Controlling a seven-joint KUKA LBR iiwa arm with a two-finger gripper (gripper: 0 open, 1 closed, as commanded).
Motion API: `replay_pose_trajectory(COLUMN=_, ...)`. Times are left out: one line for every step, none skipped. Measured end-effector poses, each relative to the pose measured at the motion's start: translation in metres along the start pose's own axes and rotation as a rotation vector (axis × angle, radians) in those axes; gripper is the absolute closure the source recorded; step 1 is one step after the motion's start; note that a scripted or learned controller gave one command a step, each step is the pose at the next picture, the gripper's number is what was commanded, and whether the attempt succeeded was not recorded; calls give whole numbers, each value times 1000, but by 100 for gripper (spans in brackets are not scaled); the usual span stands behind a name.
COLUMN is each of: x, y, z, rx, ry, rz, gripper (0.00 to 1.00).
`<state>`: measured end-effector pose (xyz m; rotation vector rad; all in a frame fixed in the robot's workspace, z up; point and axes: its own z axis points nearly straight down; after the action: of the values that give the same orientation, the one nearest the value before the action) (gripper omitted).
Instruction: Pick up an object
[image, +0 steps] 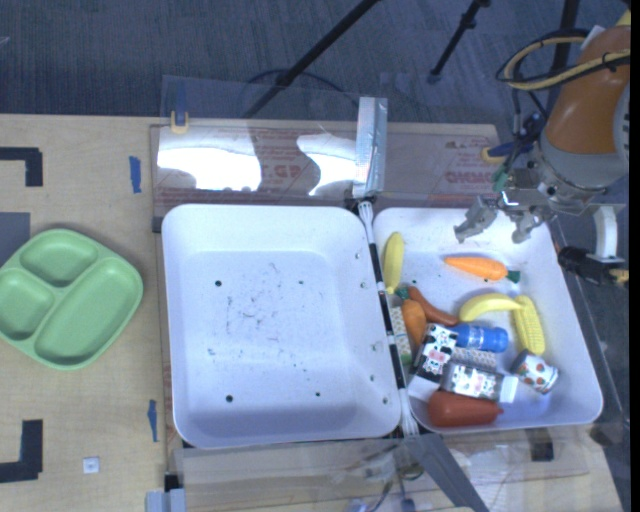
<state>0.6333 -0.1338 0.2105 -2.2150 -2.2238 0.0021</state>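
My gripper (497, 226) hangs over the far end of the right bin (580, 330), its two fingers spread apart with nothing between them. Just below it lies an orange carrot (476, 267). Further toward the front sit a yellow banana (489, 304), a corn cob (528, 326), a blue-capped bottle (478, 338), a black-and-white carton (436, 352) and a red sausage-shaped toy (463, 409). A second banana (393, 260) lies along the bin's left wall.
The left bin (270, 320) is beside the right one, divided from it by a shared rim. A green compartment plate (66, 297) rests on the bench at far left. A clear panel (260, 160) stands behind the bins.
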Motion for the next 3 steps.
replay_pose_trajectory(x=-25, y=-19, z=87, rx=0, ry=0, rz=43, gripper=0)
replay_pose_trajectory(x=-53, y=34, z=127, rx=0, ry=0, rz=7, gripper=0)
replay_pose_trajectory(x=-53, y=32, z=120, rx=11, ry=-2, rz=3, gripper=100)
